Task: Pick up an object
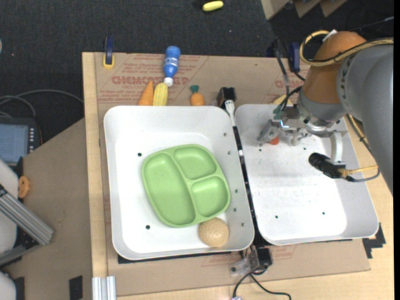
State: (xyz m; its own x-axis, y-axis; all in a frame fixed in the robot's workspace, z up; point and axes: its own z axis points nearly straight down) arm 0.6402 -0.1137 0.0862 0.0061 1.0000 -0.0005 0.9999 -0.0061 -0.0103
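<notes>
My gripper [282,130] hangs low over the far left part of the right bin [312,211], under the grey wrist and orange band. A small red-orange object [274,140] lies on the bin floor right at the gripper's lower left edge; whether it is held cannot be told. In the left bin [125,136] sits a green divided plate [185,184]. A tan round object [214,232] rests against the plate's near edge.
Behind the left bin, on the cardboard, lie a blue-and-white bottle [170,63], a corn cob [160,94], an orange carrot [145,95] and a small carrot [197,97]. A black connector with a yellow cable [325,163] hangs over the right bin.
</notes>
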